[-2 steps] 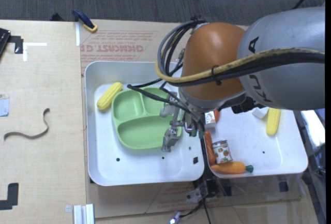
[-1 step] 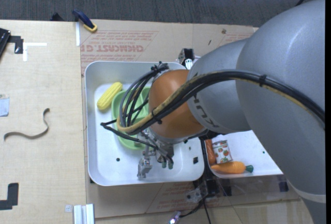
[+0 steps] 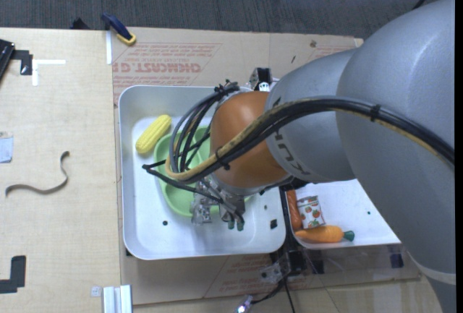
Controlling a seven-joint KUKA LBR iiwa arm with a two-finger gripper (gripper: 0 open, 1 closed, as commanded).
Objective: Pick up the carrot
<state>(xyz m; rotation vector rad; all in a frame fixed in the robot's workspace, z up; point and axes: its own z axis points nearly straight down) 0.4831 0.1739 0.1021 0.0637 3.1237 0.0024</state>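
The carrot (image 3: pixel 323 234), orange with a green tip, lies near the front edge of the right bin (image 3: pixel 362 197). My gripper (image 3: pixel 217 217) hangs low over the left bin (image 3: pixel 145 232), near its front middle and well left of the carrot. Its fingers stand apart with white bin floor between them. The grey arm with its orange band (image 3: pixel 242 138) covers most of the left bin's right half and the back of the right bin.
A yellow corn cob (image 3: pixel 153 132) lies at the left bin's back left. A green item (image 3: pixel 176 191) sits partly under the wrist. A small strawberry-printed box (image 3: pixel 309 211) and a red-orange piece (image 3: pixel 291 204) lie just behind the carrot. Black cables (image 3: pixel 189 132) loop off the wrist.
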